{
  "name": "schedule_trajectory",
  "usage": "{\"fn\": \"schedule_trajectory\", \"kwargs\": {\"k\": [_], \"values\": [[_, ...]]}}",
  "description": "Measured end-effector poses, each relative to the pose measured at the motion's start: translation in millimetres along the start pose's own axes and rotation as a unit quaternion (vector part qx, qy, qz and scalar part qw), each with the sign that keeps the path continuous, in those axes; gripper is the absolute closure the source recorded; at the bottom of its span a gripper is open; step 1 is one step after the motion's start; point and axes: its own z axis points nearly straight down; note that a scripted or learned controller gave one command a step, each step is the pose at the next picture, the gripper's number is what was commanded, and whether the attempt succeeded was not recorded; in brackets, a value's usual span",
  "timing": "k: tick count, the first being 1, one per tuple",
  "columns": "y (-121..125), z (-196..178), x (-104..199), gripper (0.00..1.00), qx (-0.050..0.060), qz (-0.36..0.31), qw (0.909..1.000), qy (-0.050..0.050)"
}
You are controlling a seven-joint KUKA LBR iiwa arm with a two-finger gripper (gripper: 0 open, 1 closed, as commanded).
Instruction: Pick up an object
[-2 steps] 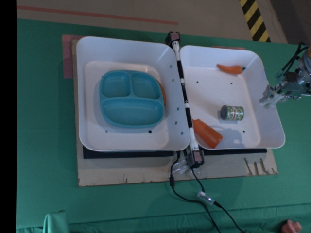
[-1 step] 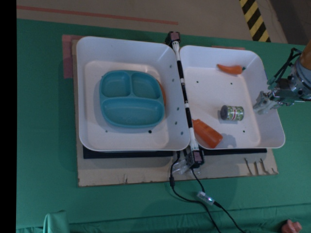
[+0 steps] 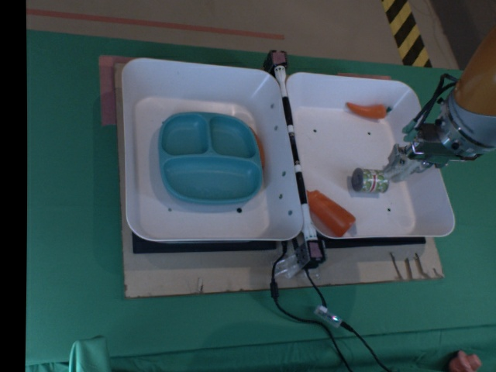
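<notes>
In the right bin (image 3: 431,208) a small jar with a dark lid (image 3: 369,181) lies on its side near the middle. My gripper (image 3: 401,166) hangs just to its right, its fingers pointing toward the jar's base and close to it or touching it. A small orange carrot (image 3: 366,110) rests near the bin's far wall. A larger orange wedge-shaped piece (image 3: 331,214) lies in the near left corner of the same bin.
The left bin (image 3: 139,200) holds a teal divided plate (image 3: 209,159) with an orange thing peeking out at its right rim (image 3: 261,147). A hinge bar (image 3: 292,142) runs between the bins. Cables (image 3: 310,301) trail over the green bench in front.
</notes>
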Motion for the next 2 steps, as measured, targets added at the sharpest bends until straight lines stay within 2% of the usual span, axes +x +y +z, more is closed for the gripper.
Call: {"fn": "schedule_trajectory", "kwargs": {"k": [1,2], "values": [[48,-13,-41,1.0,-0.002,0.0,1.0,-0.001],[22,-30,-29,1.0,-0.001,0.0,1.0,0.0]]}}
